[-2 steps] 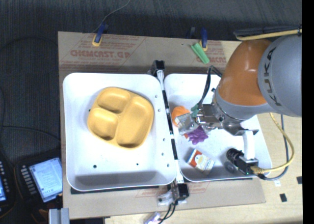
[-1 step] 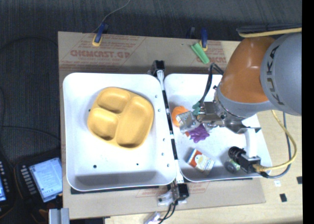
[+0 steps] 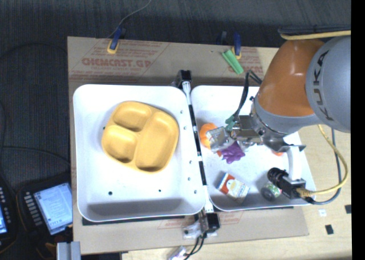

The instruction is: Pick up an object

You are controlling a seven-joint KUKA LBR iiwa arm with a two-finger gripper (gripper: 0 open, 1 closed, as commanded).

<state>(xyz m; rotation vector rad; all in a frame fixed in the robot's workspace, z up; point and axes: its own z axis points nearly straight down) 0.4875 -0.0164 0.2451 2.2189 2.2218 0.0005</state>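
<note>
Hovering: jaws point(image 3: 219, 137) just above purple toy point(image 3: 232, 152), right bin point(image 3: 251, 96).

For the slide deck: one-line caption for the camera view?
KUKA arm's hand low in the right bin over a purple object; yellow divided tray in the left bin.

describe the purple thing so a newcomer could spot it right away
Find the right bin, the one the arm reaches into. Just below the gripper, near the bin's middle, lies a small purple toy. Nothing else there is purple; its neighbours are orange, red-and-white, or dark.
</note>
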